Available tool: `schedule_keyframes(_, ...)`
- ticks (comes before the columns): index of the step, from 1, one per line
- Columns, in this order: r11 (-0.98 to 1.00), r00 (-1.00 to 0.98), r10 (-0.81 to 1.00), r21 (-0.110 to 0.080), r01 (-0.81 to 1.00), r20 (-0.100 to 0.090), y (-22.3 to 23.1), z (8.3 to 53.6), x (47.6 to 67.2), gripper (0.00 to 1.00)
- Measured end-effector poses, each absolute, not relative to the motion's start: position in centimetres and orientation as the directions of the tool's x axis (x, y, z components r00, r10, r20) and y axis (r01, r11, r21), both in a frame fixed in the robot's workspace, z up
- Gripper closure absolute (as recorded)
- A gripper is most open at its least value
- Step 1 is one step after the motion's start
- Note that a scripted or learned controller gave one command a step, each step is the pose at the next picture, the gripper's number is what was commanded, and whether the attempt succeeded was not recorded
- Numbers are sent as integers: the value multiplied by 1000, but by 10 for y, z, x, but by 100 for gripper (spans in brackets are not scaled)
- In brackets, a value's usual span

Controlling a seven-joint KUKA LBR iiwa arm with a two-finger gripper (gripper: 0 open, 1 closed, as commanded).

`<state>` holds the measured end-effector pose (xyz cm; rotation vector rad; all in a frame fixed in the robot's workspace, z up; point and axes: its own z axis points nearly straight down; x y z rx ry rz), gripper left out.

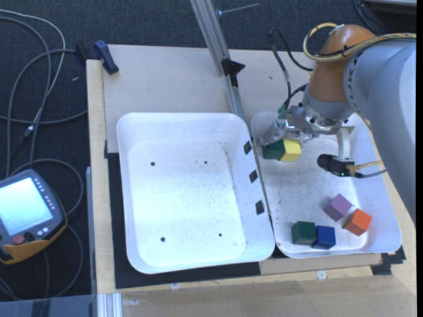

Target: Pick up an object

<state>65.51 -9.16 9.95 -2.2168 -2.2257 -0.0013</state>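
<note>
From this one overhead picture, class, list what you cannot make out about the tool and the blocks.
- The tool: the wrist covers its tips, so a real grip on the yellow block and green block is unclear.
- Dark green block and blue block: touching or apart, too small to tell.
- The arm: cut off by the right edge.

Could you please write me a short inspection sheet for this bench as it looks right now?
Surface: pale bench top bearing a left white bin and a right white bin.
Job's things: in the right bin, a green-and-yellow block under the gripper; purple cube, orange cube, dark green cube, blue cube near its front.
Clutter: blue clip at the bench's far left corner.
Grippers: gripper low over the green-and-yellow block; hold unclear.
Cables: black cables on the floor; yellow cable on the wrist.
Surroundings: dark carpet, handheld pendant, metal pole.
</note>
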Motion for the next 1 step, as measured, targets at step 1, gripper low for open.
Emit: schedule_keyframes(1,6,-6,1000,9,1000,2,-5,205,658,100)
